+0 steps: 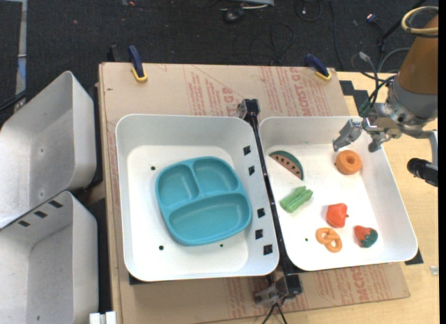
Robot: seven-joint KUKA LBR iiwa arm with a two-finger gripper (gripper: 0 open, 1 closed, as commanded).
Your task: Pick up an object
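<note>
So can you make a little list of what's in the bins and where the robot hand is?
left bin: blue divided plate
right bin: watermelon slice, green beans, orange donut, red pepper, pretzel, strawberry
gripper: above the right bin's far edge, open, holding nothing
closest toy to gripper: orange donut

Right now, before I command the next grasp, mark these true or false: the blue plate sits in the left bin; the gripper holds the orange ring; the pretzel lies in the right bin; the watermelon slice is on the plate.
1. The blue plate sits in the left bin. True.
2. The gripper holds the orange ring. False: open, above the ring.
3. The pretzel lies in the right bin. True.
4. The watermelon slice is on the plate. False: it lies in the right bin.
</note>
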